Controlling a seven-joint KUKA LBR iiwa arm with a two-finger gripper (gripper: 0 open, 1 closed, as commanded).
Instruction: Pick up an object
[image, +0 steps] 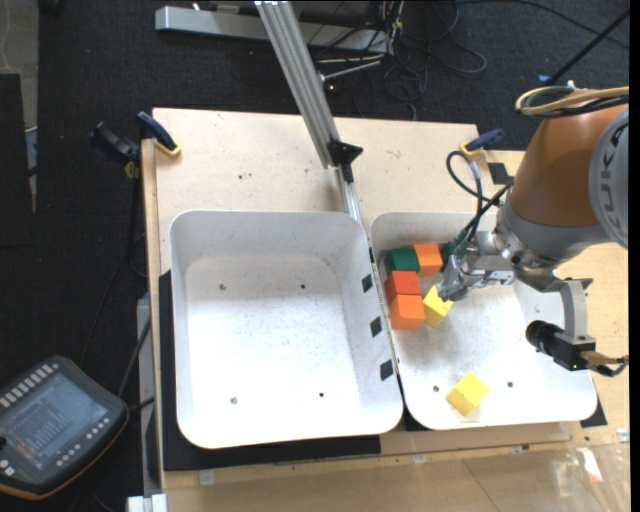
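In the right bin (540, 385), a cluster of blocks lies against the left wall: a green block (402, 259), an orange block (429, 257) beside it, and two more orange blocks (405, 284) (406, 312) in front. A small yellow block (436, 307) sits at the cluster's right edge. My gripper (453, 287) hangs directly over that yellow block's upper right corner, touching or nearly touching it. A second yellow block (466, 393) lies alone near the bin's front.
The left bin (200, 250) stands beside the right one, sharing a divider wall (380, 320). A slanted metal bar (305, 80) runs from the back to the bins' junction. The arm's orange body (565, 175) overhangs the right bin's back right.
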